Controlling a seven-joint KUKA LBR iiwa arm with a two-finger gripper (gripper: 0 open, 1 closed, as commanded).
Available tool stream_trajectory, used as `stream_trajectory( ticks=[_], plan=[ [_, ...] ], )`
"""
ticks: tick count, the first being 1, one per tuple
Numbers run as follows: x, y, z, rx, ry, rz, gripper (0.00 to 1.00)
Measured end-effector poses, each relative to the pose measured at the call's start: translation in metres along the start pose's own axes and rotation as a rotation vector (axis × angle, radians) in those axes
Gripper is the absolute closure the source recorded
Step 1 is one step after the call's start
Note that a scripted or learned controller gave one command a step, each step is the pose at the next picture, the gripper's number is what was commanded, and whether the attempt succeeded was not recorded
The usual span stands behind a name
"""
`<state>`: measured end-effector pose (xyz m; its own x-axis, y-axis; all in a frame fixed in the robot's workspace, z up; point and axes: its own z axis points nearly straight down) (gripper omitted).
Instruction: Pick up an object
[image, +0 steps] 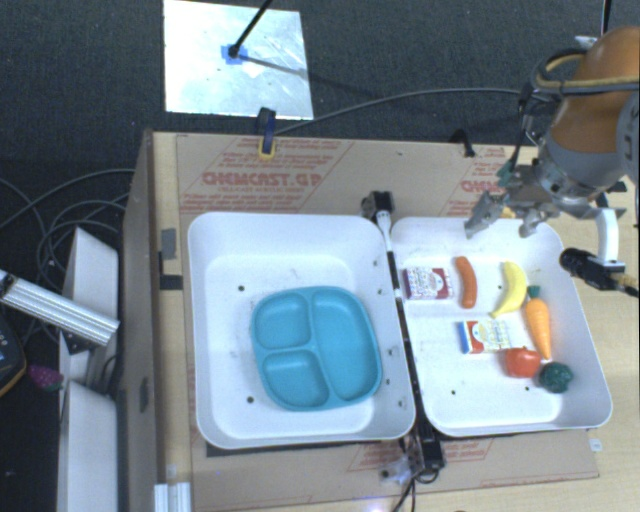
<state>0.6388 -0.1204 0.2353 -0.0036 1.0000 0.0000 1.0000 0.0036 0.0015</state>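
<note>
At the upper right of the frame the tool (507, 217) hangs over the top edge of the right bin (585, 405), its two fingers spread apart with nothing between them. Below it in that bin lie a red-and-white carton (426, 283), a sausage (466, 281), a banana (513, 288), a carrot (539, 325), a small blue-and-yellow packet (483, 335), a tomato (521, 362) and a piece of broccoli (556, 376). The left bin (215, 300) holds a blue divided plate (315, 347).
</note>
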Motion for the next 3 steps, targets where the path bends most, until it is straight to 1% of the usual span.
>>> stream_trajectory(
  ticks=[1, 2, 3],
  plan=[
    [-0.025, 0.029, 0.077, 0.003, 0.000, 0.003, 0.00],
    [-0.030, 0.008, 0.152, 0.004, 0.000, 0.002, 0.00],
    [-0.031, 0.010, 0.139, -0.004, -0.002, 0.001, 1.00]
  ],
)
